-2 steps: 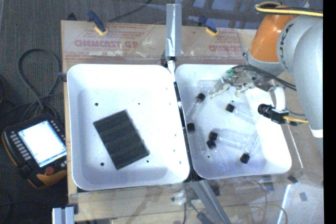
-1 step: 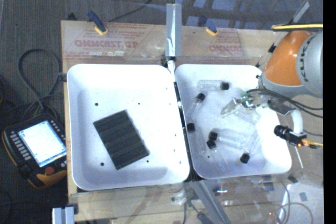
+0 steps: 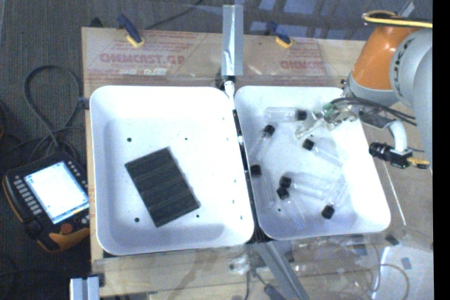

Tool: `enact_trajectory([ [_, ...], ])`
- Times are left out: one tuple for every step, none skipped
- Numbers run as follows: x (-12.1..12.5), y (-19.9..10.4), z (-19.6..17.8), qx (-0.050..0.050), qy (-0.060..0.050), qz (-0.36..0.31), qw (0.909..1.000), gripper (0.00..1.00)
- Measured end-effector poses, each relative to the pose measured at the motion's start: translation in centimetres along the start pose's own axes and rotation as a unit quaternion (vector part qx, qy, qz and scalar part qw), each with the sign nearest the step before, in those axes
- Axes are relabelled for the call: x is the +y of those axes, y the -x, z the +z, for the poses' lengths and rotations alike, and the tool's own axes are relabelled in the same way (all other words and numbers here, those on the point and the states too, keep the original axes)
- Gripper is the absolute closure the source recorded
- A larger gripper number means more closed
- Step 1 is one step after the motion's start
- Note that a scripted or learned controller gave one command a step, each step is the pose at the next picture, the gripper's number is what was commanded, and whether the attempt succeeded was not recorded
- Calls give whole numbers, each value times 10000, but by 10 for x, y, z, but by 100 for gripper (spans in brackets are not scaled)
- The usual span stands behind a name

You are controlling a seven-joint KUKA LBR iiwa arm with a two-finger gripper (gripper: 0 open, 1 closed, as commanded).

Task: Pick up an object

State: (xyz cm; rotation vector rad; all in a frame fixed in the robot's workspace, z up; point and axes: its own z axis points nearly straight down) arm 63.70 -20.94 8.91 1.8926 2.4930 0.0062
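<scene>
Arm (image 3: 394, 60) over right bin (image 3: 365, 221), clear vials (image 3: 309, 186), dark pad (image 3: 162, 186) left

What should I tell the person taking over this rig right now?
Pincer: low over the back of the right bin, among the clear tubes; nothing visibly held.
Things: clear tubes with black caps lie scattered in the right bin; a dark ribbed slab lies flat in the left bin.
Done: nothing visibly lifted.
Left: grasp one thing, lift it clear, and confirm the hold.
</scene>
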Motion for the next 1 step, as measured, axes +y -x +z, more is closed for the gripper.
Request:
enact_trajectory([
  [2,-1,-12,-9,26,-6,10000,100],
])
